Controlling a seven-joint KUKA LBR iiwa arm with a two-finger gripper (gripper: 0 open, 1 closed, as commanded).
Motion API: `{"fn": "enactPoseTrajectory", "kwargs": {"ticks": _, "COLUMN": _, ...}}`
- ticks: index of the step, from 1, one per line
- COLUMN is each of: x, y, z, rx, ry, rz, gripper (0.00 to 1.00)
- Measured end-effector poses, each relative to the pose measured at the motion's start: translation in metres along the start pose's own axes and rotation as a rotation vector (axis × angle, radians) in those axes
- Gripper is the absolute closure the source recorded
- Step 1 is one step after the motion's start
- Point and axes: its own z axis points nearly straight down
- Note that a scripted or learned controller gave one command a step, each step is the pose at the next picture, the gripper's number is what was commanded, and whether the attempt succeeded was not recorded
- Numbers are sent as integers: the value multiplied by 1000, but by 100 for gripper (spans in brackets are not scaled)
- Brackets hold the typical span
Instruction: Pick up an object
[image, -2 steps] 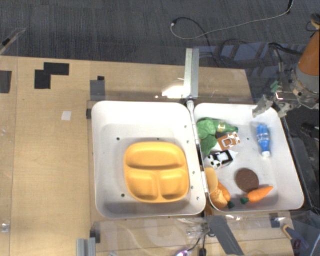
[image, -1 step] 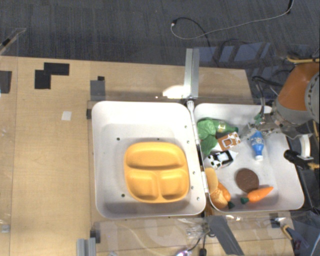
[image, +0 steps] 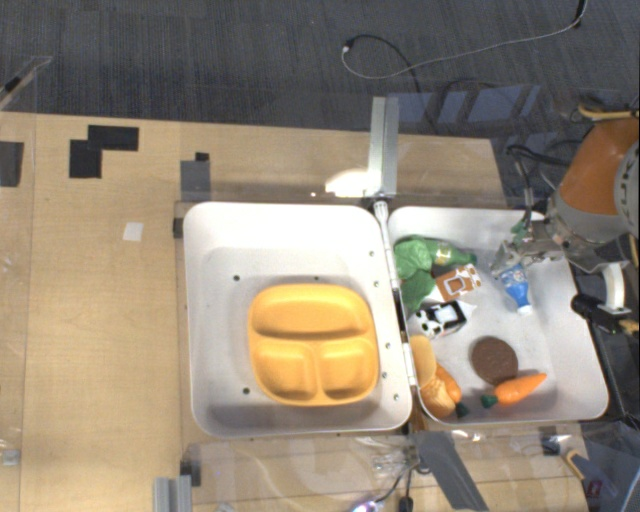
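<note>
My gripper (image: 522, 245) hangs over the back right part of the right bin (image: 570, 400), at the end of the grey arm with its orange band (image: 597, 170). Directly under and in front of it lies a small blue and clear object (image: 515, 288); whether they touch is unclear. In the same bin sit a green leafy toy (image: 418, 258), a small brown and white box (image: 458, 283), a black and white piece (image: 438, 318), a brown disc (image: 494, 358), an orange carrot (image: 518, 388) and a tan bread-like piece (image: 432, 378).
The left bin (image: 215, 300) holds a yellow divided plate (image: 312, 340). A metal post (image: 384, 140) rises at the back where the two bins meet. Black cables (image: 600, 310) lie along the right bin's outer edge.
</note>
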Motion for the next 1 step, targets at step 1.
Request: {"fn": "enactPoseTrajectory", "kwargs": {"ticks": 1, "x": 34, "y": 36, "z": -98, "rx": 7, "ry": 2, "rz": 30, "gripper": 100}}
